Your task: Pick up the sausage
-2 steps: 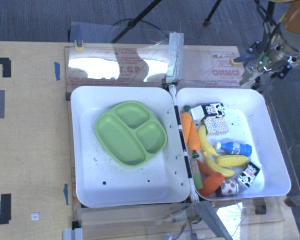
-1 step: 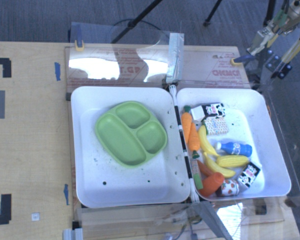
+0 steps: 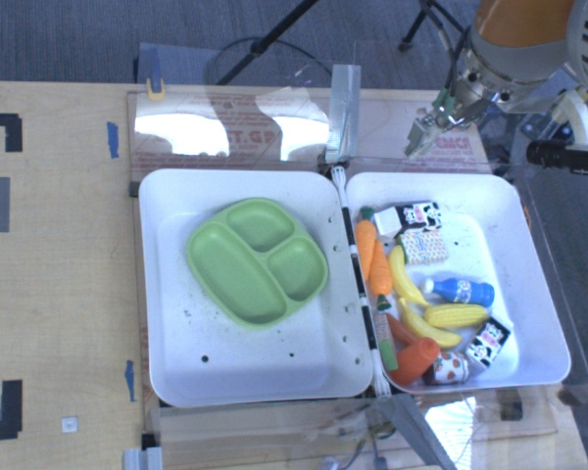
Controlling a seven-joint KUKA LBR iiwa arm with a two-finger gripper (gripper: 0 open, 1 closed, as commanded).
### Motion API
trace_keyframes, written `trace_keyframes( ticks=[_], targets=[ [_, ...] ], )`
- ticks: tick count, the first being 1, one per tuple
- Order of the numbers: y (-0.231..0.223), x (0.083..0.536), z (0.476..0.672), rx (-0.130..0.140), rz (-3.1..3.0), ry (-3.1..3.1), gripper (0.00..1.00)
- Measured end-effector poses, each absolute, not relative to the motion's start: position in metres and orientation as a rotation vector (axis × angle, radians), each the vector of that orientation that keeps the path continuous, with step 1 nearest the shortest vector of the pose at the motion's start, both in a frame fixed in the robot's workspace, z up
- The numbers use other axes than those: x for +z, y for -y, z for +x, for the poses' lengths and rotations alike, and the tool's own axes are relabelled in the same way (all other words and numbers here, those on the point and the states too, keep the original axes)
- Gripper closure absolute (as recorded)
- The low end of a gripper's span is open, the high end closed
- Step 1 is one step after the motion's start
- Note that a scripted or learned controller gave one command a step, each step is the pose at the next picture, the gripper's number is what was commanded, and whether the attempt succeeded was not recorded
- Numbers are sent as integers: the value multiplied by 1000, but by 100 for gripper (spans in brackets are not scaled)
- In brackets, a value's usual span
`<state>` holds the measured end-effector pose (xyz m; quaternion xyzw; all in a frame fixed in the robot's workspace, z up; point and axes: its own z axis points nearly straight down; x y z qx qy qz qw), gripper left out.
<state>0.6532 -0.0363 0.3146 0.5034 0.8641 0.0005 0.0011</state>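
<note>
Green divided plate (image 3: 258, 260) in left bin (image 3: 167, 360). In right bin (image 3: 539, 292): carrot (image 3: 374, 256), banana (image 3: 404, 280), corn cob (image 3: 457, 314), blue bottle (image 3: 464, 291), cow-patterned cartons (image 3: 418, 216).

— What sort of place are you looking at?

— You're looking at a robotics lab. The plywood worktop (image 3: 59, 262) carries black alignment marks (image 3: 5, 133) and bits of blue tape (image 3: 113, 140), and two white bins (image 3: 167, 360) sit side by side behind clear plastic panels (image 3: 343, 116).

— Anything else tell you so?

— Tripod legs (image 3: 294, 18) stand on grey carpet (image 3: 69, 18) beyond, and the toy food (image 3: 426, 292) and green divided plate (image 3: 258, 260) are test props.
</note>
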Motion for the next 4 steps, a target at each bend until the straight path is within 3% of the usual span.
trace_keyframes(
  ticks=[1,2,3,4],
  targets=[
    [-41,270,632,0,1256,-2880,100],
    [-41,281,634,5,1255,-2875,100],
    [-75,192,590,2,933,-2999,100],
    [-58,388,634,3,561,-3083,100]
  ],
)
